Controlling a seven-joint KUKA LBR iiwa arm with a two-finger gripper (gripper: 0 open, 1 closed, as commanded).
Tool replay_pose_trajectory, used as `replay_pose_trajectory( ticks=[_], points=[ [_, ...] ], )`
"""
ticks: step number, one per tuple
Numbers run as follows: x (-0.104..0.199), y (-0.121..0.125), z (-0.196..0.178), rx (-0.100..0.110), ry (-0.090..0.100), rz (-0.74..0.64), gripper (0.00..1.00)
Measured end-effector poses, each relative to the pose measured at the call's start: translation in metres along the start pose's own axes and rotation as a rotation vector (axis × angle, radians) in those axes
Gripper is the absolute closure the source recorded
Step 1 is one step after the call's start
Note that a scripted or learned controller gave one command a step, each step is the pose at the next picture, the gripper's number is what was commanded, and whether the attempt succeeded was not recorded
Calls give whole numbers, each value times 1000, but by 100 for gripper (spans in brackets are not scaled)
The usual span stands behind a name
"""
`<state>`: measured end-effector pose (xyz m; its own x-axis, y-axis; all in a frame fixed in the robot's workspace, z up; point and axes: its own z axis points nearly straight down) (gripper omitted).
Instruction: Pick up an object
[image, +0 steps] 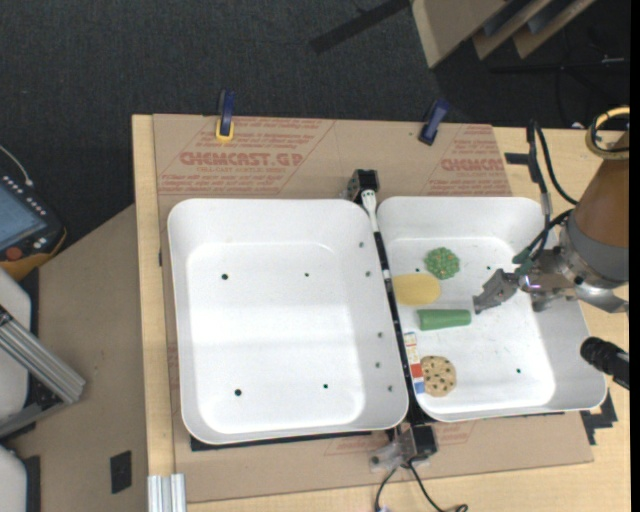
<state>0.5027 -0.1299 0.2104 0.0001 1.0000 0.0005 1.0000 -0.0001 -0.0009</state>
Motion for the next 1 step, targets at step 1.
replay_pose_trajectory(
  ticks=[1],
  points=[
    [0,1,-11,-3,-1,0,100]
  ],
)
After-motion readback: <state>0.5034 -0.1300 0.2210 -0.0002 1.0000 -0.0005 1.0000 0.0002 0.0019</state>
